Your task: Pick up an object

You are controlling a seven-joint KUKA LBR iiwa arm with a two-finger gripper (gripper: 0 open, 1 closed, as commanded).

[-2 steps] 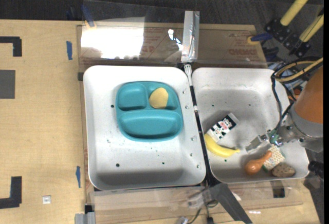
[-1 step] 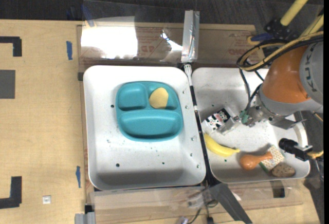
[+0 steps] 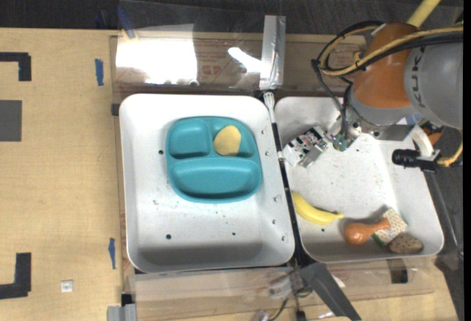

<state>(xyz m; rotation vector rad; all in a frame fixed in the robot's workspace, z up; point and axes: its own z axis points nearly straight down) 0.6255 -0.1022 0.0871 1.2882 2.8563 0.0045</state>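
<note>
My gripper (image 3: pixel 307 146) hangs low over the far left part of the right bin (image 3: pixel 412 198), close to the wall between the two bins. Nothing shows in its grasp. A yellow banana (image 3: pixel 316 211) lies on the right bin's floor, nearer the front than the gripper. To the banana's right lie an orange carrot-like toy (image 3: pixel 362 231) and a brown speckled piece (image 3: pixel 404 243). In the left bin (image 3: pixel 140 187) a teal divided plate (image 3: pixel 213 176) carries a yellow lemon-like object (image 3: pixel 227 140) in its upper right compartment.
The grey arm with its orange band (image 3: pixel 390 73) and looping cables comes in over the right bin's far right corner. A metal post (image 3: pixel 272 51) and a clear sheet stand behind the bins. A wooden bench top (image 3: pixel 51 165) lies to the left.
</note>
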